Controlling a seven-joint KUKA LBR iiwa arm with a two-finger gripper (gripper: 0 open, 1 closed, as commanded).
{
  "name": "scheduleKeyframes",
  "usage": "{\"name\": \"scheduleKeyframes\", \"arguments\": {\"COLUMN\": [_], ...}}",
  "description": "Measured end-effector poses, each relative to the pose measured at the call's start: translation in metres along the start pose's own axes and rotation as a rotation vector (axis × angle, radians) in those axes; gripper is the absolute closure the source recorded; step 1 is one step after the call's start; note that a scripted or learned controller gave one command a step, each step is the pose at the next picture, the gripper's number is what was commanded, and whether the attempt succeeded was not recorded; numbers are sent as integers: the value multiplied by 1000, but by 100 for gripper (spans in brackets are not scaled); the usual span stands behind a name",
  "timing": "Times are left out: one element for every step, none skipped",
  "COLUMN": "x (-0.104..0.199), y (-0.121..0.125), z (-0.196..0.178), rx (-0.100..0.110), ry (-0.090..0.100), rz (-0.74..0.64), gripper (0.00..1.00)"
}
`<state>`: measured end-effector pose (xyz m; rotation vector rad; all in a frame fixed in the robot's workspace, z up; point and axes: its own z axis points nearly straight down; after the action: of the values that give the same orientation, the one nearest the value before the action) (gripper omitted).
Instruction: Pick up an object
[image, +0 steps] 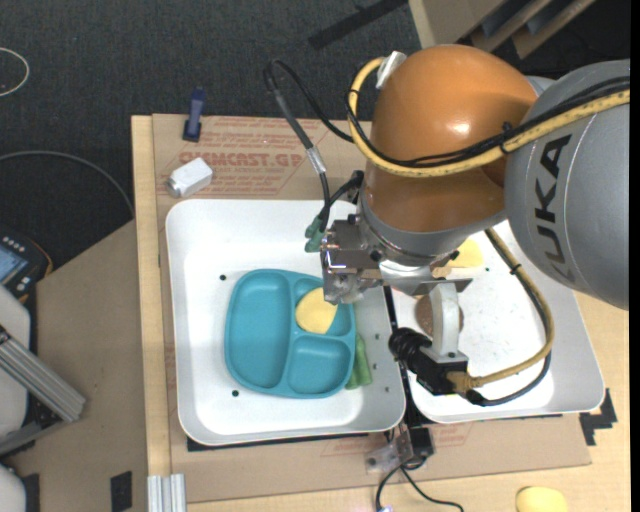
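Note:
A teal divided plate (275, 335) lies in the left bin (200, 260). A round yellow object (315, 314) rests on the plate's upper right compartment. A thin green object (359, 364) lies along the plate's right edge. My gripper (341, 287) hangs over the plate's right side, just above the yellow object, with the big orange wrist band (440, 120) above it. A brown round object (432, 314) sits in the right bin, partly hidden by the arm.
The right bin (560, 350) lies mostly under the arm, with a yellow piece (470, 254) near its far edge. Black cables (440, 375) hang over the divide between the bins. A white block (190, 177) and a blue item (194, 115) sit on the cardboard behind.

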<state>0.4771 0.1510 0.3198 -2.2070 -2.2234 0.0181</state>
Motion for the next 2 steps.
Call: {"name": "scheduleKeyframes", "arguments": {"x": [-67, -63], "y": [1, 0], "z": [-155, -156], "rx": [-35, -20], "ry": [5, 2], "rz": [14, 7], "gripper": [100, 100]}}
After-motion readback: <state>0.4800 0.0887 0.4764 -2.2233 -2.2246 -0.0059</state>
